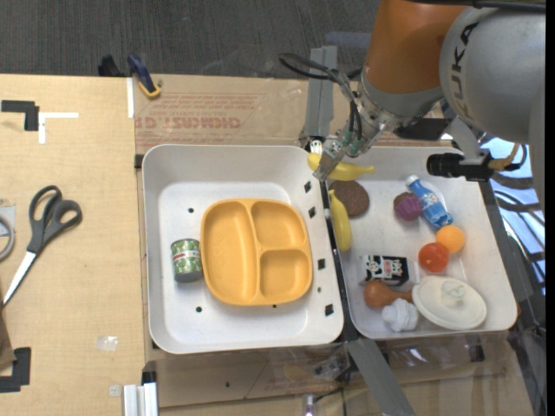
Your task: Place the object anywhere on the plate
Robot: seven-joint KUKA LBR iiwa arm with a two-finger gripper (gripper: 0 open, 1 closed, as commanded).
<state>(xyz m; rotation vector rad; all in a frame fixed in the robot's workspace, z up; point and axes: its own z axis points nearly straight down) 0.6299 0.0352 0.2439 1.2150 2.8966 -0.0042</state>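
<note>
The yellow three-compartment plate (257, 251) lies in the left bin (165, 315). My gripper (331, 156) hangs over the far left corner of the right bin (494, 258), close to the wall between the bins. A curved yellow piece (355, 171) sticks out from right under the gripper's tip and overlaps a brown disc (354, 199). The gripper hides where the two meet. A second yellow banana-like piece (342, 224) lies along the right bin's left wall.
A small green can (186, 259) stands left of the plate. The right bin holds a purple ball (406, 205), a blue bottle (428, 199), two orange balls (440, 248), a black-and-white carton (385, 268) and a white lid (449, 302). Scissors (42, 224) lie on the bench at left.
</note>
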